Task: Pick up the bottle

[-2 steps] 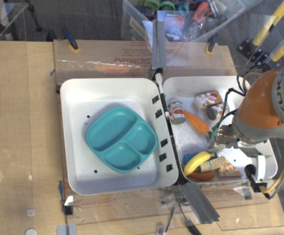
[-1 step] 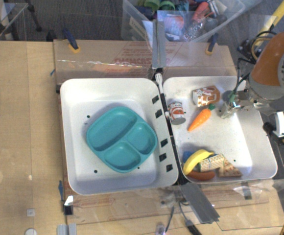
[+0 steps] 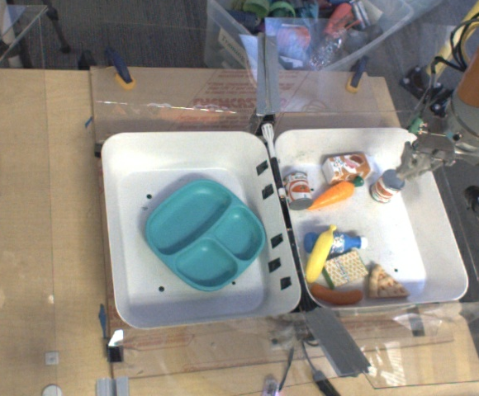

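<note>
A small bottle [image 3: 381,188] with a white and orange body and a grey-blue cap lies near the far right of the right bin [image 3: 446,246]. My gripper [image 3: 408,165] hangs just to its upper right, close to the cap end, on the grey arm that enters from the right. Whether it touches the bottle is unclear. A second, blue bottle-like toy [image 3: 344,242] lies nearer the bin's middle, partly under a yellow banana [image 3: 318,255].
The right bin also holds a small can [image 3: 298,188], a carrot [image 3: 335,194], a bread packet [image 3: 346,167], a cracker [image 3: 347,267], a sausage [image 3: 336,294] and a pizza slice [image 3: 385,284]. A teal divided plate [image 3: 205,234] lies in the left bin [image 3: 128,221]. A clear crate of toys [image 3: 305,11] stands behind.
</note>
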Controlling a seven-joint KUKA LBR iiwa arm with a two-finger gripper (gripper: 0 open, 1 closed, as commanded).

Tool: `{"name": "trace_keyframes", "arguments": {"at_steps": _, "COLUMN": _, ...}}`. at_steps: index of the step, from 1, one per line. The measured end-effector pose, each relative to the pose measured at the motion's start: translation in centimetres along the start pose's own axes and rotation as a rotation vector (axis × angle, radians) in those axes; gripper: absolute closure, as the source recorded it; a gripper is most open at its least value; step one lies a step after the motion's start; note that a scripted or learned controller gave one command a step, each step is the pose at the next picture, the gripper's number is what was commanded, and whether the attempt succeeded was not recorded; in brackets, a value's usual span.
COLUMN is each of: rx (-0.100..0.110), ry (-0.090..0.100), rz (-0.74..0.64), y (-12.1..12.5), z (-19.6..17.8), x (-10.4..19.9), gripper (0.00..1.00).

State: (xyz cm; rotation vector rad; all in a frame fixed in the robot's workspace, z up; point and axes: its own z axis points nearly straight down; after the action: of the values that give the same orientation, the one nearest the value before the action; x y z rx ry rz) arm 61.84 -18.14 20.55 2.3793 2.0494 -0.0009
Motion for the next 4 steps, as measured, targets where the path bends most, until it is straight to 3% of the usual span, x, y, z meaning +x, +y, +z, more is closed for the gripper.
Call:
{"name": "trace_keyframes", "arguments": {"at_steps": 1, "rx": 0.001, "ry": 0.0, "rz": 0.298, "y": 4.7, "z": -3.7, "x": 1.4, "gripper": 1.0}}
{"name": "trace_keyframes", "arguments": {"at_steps": 2, "rx": 0.003, "ry": -0.001, "rz": 0.75, "y": 3.6, "z": -4.6, "x": 0.4, "gripper": 1.0}}
{"name": "trace_keyframes", "arguments": {"at_steps": 3, "rx": 0.003, "ry": 0.0, "rz": 1.082, "y": 1.8, "z": -8.2, "x": -2.1, "gripper": 1.0}}
{"name": "trace_keyframes", "arguments": {"at_steps": 4, "rx": 0.008, "ry": 0.0, "rz": 1.204, "y": 2.8, "z": -2.4, "x": 6.5, "gripper": 1.0}}
